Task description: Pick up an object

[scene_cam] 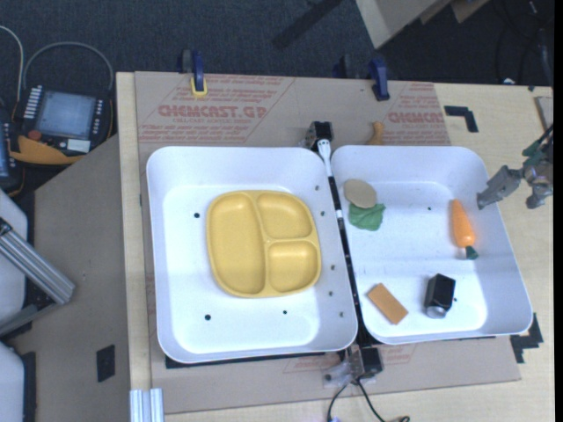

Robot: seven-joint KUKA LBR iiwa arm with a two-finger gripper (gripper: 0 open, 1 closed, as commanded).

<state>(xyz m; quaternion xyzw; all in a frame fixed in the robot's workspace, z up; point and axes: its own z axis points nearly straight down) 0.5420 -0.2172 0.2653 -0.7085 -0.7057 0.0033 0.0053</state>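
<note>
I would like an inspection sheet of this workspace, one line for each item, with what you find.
Surface: cardboard-covered bench bearing a left bin and a right bin.
Job's things: in the right bin, a toy carrot, a small black object, an orange-brown block, and a tan disc touching a green piece.
Clutter: yellow divided plate in the left bin.
Grippers: the hand is at the right bin's right rim, holding nothing.
Cables: a thin cable below the bins.
Surroundings: a pendant with a screen on the dark floor at left; blue clamps on the bench's far edge.
</note>
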